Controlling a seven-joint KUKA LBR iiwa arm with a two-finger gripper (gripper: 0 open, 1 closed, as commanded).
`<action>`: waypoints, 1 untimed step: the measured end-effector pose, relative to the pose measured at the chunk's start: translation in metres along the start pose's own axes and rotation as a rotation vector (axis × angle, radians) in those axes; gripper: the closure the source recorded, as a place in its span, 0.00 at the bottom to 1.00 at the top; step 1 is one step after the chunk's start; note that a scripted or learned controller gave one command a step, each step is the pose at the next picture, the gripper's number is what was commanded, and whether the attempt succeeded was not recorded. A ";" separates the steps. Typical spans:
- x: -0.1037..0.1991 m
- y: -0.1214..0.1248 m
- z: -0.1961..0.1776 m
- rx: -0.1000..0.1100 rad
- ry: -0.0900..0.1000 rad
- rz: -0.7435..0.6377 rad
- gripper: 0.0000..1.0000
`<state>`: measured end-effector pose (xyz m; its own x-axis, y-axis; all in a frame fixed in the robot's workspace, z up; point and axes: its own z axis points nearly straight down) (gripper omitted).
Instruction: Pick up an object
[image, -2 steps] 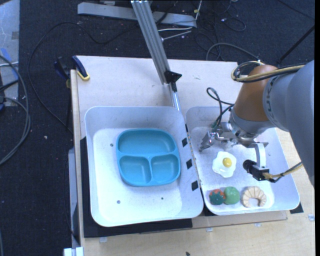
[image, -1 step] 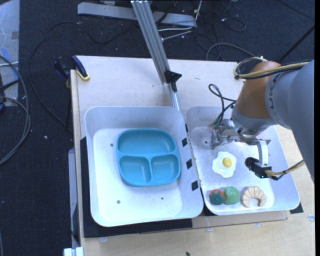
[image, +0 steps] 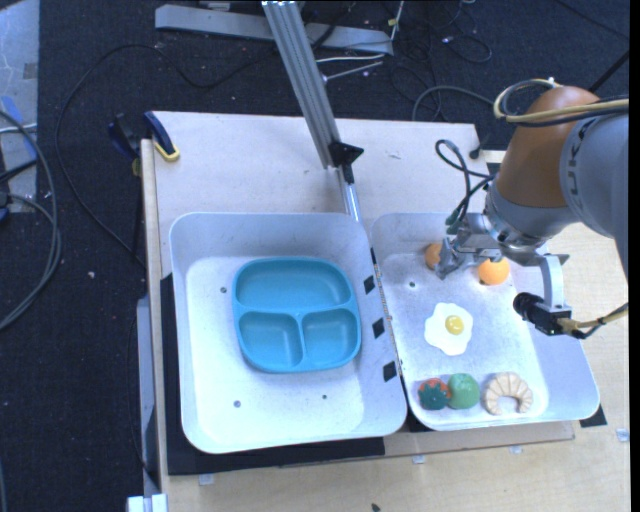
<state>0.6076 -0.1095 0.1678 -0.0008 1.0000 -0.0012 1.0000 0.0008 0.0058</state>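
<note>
Over the right-hand bin (image: 560, 395), the arm (image: 575, 170) has its gripper (image: 462, 250) low at the far end, and two small orange pieces flank it: one orange ball (image: 492, 272) just to the right of the fingers and a second orange piece (image: 433, 255) just to their left, partly hidden by the metal. Whether the fingers are spread or closed I cannot tell, because the wrist body covers them from above, and nothing is visibly caught between them. The orange ball looks like the nearest candidate for a pick; being round, it offers no long axis to line up with, so the coming move seems to turn on a short sideways shift to the right. Nearer the camera than the fingers lies one fried egg (image: 449, 329), and beyond that, along the bin's near edge, one green-and-red vegetable piece (image: 447, 391) and one croissant (image: 508, 393), side by side and almost touching. Well to the left of the fingers, the other bin (image: 200, 400) holds one blue divided tray (image: 297, 313) with three compartments. Both bins sit on the bench (image: 250, 165).
</note>
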 end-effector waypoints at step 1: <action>0.000 0.001 -0.037 0.001 0.000 -0.001 1.00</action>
<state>0.6087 -0.1095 0.2051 -0.0016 1.0000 -0.0011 1.0000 0.0016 0.0051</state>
